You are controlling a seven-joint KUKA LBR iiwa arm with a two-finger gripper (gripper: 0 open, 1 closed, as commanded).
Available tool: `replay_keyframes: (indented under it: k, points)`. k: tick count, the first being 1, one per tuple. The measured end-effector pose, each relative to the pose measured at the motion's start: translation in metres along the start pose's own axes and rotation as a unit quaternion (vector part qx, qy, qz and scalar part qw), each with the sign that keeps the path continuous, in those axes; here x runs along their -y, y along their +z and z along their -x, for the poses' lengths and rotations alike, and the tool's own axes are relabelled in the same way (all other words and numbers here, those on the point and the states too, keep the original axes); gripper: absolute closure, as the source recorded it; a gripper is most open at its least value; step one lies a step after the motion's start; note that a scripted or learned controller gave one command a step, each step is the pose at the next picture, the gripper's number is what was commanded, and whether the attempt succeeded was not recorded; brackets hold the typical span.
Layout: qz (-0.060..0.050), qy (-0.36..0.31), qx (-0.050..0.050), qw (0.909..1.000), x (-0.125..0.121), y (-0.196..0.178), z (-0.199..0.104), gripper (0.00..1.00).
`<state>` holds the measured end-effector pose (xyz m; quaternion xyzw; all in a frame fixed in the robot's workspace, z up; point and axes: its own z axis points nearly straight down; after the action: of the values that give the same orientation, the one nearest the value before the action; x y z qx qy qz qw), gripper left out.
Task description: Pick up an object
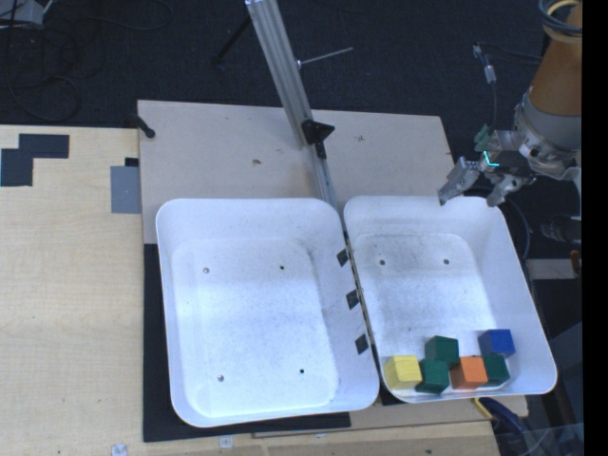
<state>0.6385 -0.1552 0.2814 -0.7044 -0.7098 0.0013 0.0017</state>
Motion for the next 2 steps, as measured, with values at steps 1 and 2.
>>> replay_keyframes:
  k: [1,2]
  points:
    - [0.0,0.0,0.0,1.0,0.0,0.0,-0.0001,0.0]
    - [0.0,0.0,0.0,1.0,0.0,0.0,-0.0002,0.0]
